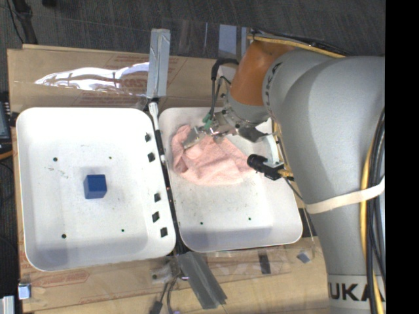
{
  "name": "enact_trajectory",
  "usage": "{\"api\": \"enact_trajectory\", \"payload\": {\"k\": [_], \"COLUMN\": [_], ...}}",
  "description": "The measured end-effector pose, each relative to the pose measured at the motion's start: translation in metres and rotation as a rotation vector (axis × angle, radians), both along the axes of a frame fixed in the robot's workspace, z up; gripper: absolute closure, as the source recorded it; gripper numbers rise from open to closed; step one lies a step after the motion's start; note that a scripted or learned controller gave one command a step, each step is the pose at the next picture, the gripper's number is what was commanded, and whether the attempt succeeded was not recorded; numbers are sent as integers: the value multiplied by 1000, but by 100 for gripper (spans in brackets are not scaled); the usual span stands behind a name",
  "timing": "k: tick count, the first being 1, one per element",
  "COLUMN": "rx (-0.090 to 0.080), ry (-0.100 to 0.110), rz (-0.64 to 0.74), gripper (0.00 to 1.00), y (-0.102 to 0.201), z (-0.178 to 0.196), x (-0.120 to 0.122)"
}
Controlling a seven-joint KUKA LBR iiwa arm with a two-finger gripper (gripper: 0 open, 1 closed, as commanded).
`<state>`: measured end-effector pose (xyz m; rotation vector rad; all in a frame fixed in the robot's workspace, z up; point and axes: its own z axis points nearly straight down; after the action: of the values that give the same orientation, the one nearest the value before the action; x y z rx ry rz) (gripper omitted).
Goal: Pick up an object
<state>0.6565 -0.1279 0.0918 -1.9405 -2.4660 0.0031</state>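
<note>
Nearest to us, a grey strip of tape [200,279] lies slanted on the counter [85,277] just below where the two bins meet. Moving up, the left bin [39,175] carries a small blue cube [95,186], sitting alone on the floor of the bin, well apart from everything else. Black clips [157,201] run along the seam between the bins. Across that seam, the right bin [262,231] has its near half bare and speckled; its far half holds a crumpled pink cloth [213,162], bunched against the far-left corner. And there's the claw [203,134], down at the far edge of that cloth, touching its top fold; how wide it stands I cannot tell, nor whether any cloth is caught in it. The big grey arm [327,142] with its orange band [249,77] looms over the right bin's right side, covering that rim. Farthest back, brown cardboard [190,77] with a shiny plastic sheet [85,78] on it
</note>
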Motion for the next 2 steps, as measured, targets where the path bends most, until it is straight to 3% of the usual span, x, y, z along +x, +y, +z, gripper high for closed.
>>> {"api": "enact_trajectory", "payload": {"k": [1,2], "rx": [0,0], "ry": [-5,-5], "rz": [148,148], "gripper": [0,0], "y": [-29,-29], "z": [1,1], "x": [2,2]}}
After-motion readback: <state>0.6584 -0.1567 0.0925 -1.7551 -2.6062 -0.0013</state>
